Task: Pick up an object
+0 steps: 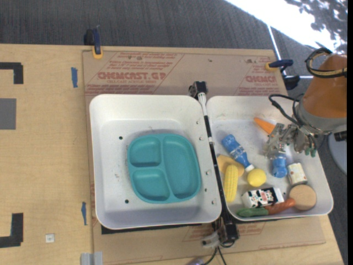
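Smooth white plastic with a soft sheen for both bins (105,148). Matt teal plastic for the divided tray (164,168). Pale, matt wood for the bench (38,164), under a brown paper-faced sheet (176,73) printed in red. Glossy plastic, seemingly, for the toy foods: yellow corn (230,182), lemon (256,177), blue bottle (234,149), carrot (265,125). Matt tan on the round biscuit (303,197). Bare grey metal on the hand (287,139); glossy orange band (329,90) above it.
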